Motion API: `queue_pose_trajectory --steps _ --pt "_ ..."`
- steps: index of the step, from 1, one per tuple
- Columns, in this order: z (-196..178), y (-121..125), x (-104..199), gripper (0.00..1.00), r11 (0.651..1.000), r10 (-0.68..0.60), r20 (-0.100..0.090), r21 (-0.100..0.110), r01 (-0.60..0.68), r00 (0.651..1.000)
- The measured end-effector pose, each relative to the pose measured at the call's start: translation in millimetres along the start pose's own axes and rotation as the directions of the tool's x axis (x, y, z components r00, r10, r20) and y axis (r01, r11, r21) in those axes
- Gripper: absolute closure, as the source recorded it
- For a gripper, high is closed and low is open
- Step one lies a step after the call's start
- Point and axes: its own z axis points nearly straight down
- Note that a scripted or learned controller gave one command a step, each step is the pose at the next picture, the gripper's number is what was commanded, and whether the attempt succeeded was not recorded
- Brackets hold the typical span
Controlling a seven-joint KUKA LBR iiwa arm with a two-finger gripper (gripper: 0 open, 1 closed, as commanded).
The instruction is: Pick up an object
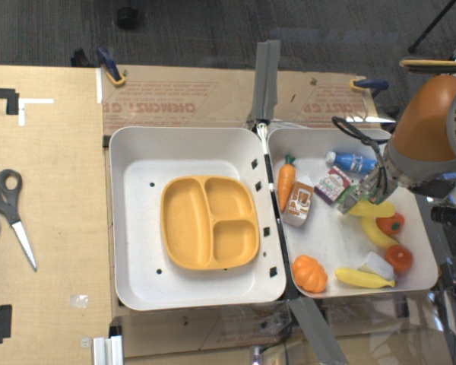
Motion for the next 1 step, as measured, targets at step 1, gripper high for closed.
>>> queue_pose_trajectory --steps 1 --pt "-132.2 47.5 49.1 1.00 0.958 0.287 -0.008 0.008 -0.287 0.958"
